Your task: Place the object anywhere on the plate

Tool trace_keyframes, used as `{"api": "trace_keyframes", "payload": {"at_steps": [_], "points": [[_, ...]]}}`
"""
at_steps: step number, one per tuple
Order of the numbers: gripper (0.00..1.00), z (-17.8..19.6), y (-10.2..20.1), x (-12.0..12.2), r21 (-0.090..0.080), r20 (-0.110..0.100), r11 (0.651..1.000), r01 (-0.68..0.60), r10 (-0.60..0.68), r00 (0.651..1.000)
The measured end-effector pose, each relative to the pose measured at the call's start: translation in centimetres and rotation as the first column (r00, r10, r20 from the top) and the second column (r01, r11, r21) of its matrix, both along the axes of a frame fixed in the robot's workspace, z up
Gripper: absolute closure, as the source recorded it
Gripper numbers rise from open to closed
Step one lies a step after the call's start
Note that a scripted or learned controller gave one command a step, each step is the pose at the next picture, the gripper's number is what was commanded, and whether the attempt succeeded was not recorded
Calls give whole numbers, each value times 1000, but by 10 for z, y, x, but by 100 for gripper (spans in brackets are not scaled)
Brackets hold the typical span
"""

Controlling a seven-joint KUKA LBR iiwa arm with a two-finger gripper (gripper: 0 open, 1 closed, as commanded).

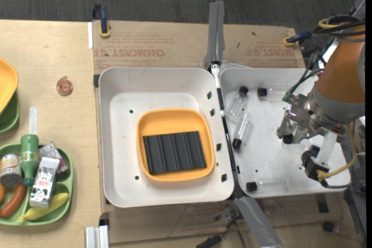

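While the arm (340, 75) reaches in from the right edge, its gripper (289, 128) sits low over the right bin (273, 183), right of centre; finger state cannot be told. Clear tubes with black caps (239, 119) lie near that bin's left wall, apart from the gripper. Centre frame, the orange plate (174, 145) rests in the left bin (116, 125), bearing a dark ridged insert (174, 152).

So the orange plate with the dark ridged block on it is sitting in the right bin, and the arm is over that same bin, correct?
Not quite. The camera view shows the orange plate, with the dark ridged block on it, sitting in the left bin. The arm's gripper is over the right bin, as you said.
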State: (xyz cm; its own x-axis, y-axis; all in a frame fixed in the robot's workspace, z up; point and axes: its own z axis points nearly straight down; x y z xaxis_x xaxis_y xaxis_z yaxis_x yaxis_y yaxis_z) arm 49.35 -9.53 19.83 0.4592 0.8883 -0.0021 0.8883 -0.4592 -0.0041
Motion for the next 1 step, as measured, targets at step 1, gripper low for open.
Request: {"api": "trace_keyframes", "payload": {"at_steps": [1], "points": [[100,58,12,87,-1,1,960,-279,279,960]]}}
